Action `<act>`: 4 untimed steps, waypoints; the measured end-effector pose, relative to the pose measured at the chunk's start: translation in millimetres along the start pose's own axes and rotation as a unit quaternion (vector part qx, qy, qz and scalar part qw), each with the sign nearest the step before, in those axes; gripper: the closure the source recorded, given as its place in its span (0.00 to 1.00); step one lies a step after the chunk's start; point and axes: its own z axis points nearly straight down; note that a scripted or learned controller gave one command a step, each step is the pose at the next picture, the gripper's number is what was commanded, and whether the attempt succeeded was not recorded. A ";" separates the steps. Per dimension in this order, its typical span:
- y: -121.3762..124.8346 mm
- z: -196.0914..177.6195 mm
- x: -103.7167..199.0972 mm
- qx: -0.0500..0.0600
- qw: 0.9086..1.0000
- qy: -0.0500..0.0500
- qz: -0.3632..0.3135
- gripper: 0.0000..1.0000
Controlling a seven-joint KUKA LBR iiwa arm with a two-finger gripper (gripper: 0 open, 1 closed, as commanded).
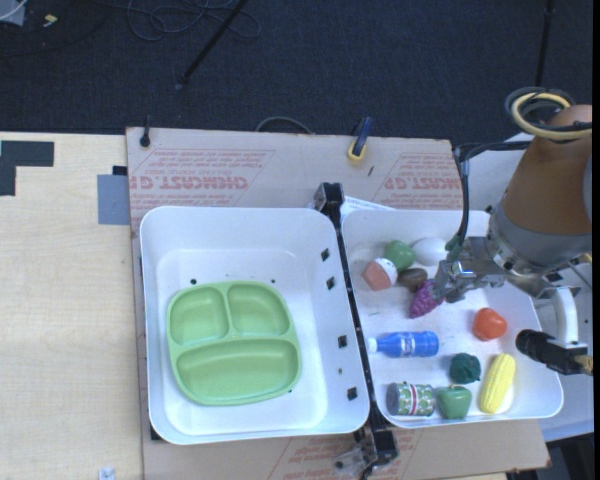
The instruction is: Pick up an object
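Note:
The right bin (550, 400) holds several toy items: a blue bottle (406, 344), purple grapes (424, 301), a red-and-white piece (380, 273), a green round piece (399, 255), a white egg (429, 248), a brown piece (412, 277), an orange-red tomato (489, 323), a dark green piece (465, 367), a yellow corn cob (497, 382), a small can (411, 399) and a green pepper (453, 402). My gripper (453, 283) hangs low over the bin's upper middle, right beside the grapes' top end. Whether it touches them is unclear.
The left bin (180, 233) carries a light green divided plate (234, 342). A black divider (345, 298) runs between the bins. Cardboard lies under both bins, with a blue-and-yellow clamp (360, 140) at its far edge.

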 end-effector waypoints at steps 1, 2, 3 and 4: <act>-11.5 -9.1 50.7 0.003 1.000 0.002 -0.002 1.00; -27.9 -9.2 90.6 0.004 1.000 0.001 -0.001 1.00; -51.9 6.6 141.2 0.005 1.000 0.001 -0.002 1.00; -49.2 8.1 158.7 0.004 1.000 0.000 -0.001 1.00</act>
